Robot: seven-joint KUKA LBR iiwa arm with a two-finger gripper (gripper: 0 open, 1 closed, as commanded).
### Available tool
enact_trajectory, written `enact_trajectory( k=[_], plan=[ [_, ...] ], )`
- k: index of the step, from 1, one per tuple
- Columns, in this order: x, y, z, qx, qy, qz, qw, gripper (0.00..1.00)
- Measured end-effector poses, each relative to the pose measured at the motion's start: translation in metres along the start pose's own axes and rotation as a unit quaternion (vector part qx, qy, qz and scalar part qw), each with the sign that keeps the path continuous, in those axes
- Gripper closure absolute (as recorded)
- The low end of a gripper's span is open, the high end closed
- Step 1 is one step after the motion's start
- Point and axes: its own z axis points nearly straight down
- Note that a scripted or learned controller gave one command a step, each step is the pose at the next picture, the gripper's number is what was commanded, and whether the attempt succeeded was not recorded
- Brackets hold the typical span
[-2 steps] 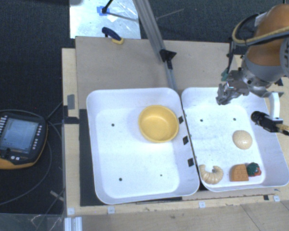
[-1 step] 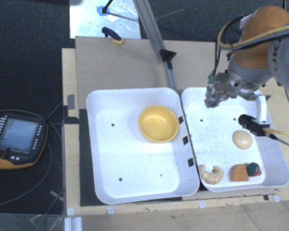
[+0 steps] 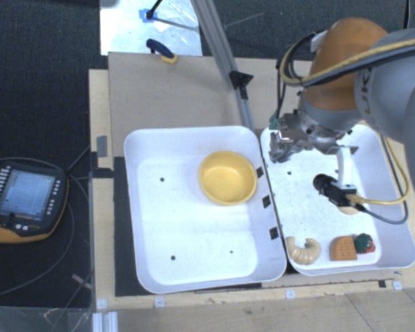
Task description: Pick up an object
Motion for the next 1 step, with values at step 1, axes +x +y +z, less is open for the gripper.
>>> enact_trajectory(
  k=[1],
  plan=[
    [0.0511, -0.0094, 0.0088, 0.000, 0.000, 0.000, 1.0000, 1.00]
  ],
)
